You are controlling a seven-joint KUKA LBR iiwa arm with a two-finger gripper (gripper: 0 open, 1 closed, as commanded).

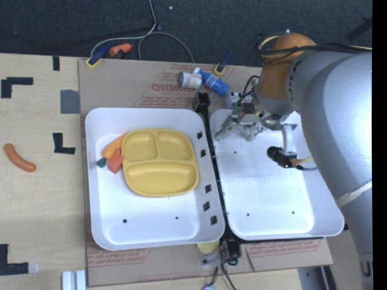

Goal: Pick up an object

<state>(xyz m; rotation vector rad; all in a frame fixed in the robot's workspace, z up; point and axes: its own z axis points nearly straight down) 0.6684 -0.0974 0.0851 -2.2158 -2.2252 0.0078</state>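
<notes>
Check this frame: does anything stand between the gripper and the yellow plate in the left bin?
Yes. The gripper sits over the right bin, while the yellow plate lies in the left bin. The two bins' adjoining rims, with black clips along them, run between them.

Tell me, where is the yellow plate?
The yellow plate lies in the left bin, toward its upper middle, with an orange toy touching its left edge.

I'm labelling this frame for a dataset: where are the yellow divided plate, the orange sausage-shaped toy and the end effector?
yellow divided plate (160, 162): camera view, on its centre ridge.
orange sausage-shaped toy (19, 157): camera view, on its middle.
end effector (239, 125): camera view, between its fingertips.
</notes>
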